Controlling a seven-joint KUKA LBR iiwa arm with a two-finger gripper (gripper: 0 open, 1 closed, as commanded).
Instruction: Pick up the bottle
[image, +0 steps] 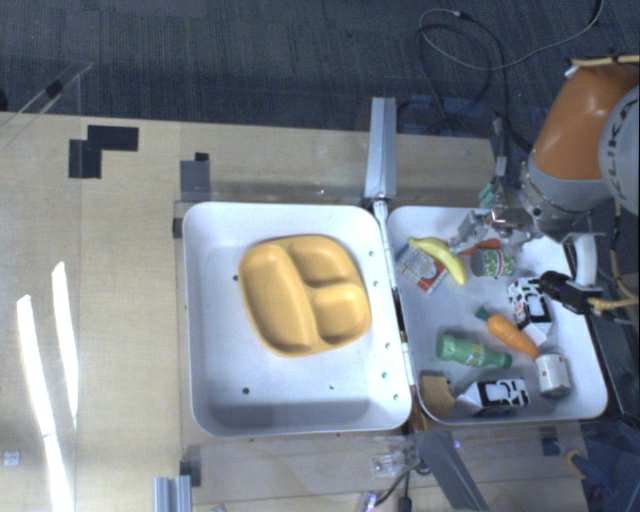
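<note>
The arm (590, 130) reaches in from the right, its orange band high at the upper right corner and its grey wrist angled down toward the far edge of the right bin (600, 400). The jaws (497, 222) hang over that bin's upper part, just above a small green-labelled can (492, 262); whether they are released or clenched cannot be told, since the metal parts blur together there.

The left bin (215, 400) holds a yellow divided tray (303, 293), lying slightly tilted near its middle.

The right bin holds the rest. The bottle (472, 351), green and lying on its side, sits in the lower middle, well apart from the jaws. A carrot (512, 336) lies just beside it to the upper right. A banana (440, 257) lies near the upper left, against a small printed packet (421, 270). A black-and-white patterned object (527, 300) rests near the right wall, another such box (501, 394) sits by the near edge, and a silver can (552, 373) stands near the lower right corner. A brown object (437, 392) lies in the lower left corner.

Both bins rest side by side on the pale wooden desk (100, 300).
</note>
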